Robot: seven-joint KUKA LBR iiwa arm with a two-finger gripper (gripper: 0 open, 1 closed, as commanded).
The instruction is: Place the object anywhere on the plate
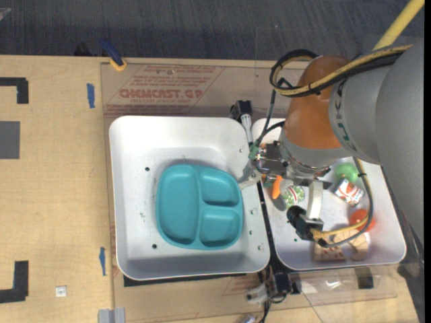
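Note:
A teal divided plate (199, 206) lies in the left white bin (135, 140), with nothing on it. My gripper (271, 169) hangs over the left edge of the right bin (390, 241), just right of the wall between the bins; the grey and orange wrist above hides much of it. Directly below the gripper lie a small orange piece (276, 186) and a green, white and red can (293, 195). Nothing is visibly held.
The right bin also holds a green item (347, 171), a red and white can (350, 192), a red-orange item (361, 217) and wooden blocks (345, 249) near its front. The arm covers that bin's rear half.

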